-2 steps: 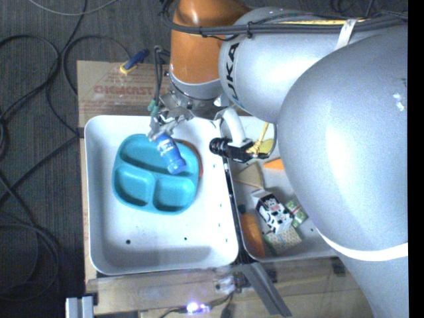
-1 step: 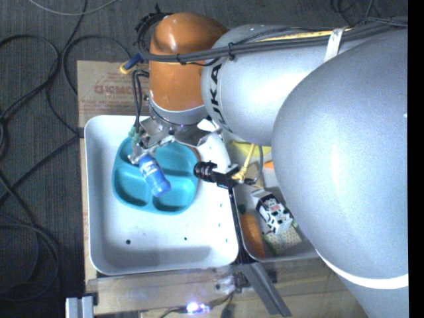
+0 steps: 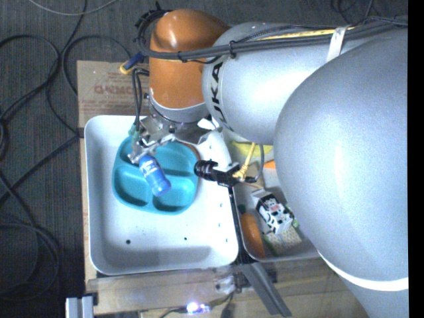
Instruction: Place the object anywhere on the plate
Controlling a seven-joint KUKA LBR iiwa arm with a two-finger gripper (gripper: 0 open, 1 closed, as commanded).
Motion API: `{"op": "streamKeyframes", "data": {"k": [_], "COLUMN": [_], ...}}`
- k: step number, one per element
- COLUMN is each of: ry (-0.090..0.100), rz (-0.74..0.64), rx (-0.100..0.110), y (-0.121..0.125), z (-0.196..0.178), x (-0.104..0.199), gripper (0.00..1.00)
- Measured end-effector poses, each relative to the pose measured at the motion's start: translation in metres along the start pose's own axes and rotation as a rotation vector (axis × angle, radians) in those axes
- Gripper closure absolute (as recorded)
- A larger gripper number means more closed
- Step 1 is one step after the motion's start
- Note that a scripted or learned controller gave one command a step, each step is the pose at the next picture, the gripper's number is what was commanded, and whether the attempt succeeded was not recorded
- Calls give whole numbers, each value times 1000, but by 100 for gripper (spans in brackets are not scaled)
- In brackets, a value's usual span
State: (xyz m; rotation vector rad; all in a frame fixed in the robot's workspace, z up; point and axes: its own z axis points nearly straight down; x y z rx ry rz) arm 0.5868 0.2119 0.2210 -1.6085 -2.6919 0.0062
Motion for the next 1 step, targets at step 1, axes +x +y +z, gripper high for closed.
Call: {"op": "streamKeyframes", "data": {"k": [1], "ry": [-3], "rz": [-71], "rx": [-1], "y": [-35], "z": [31], "x": [-26], "gripper": [100]}}
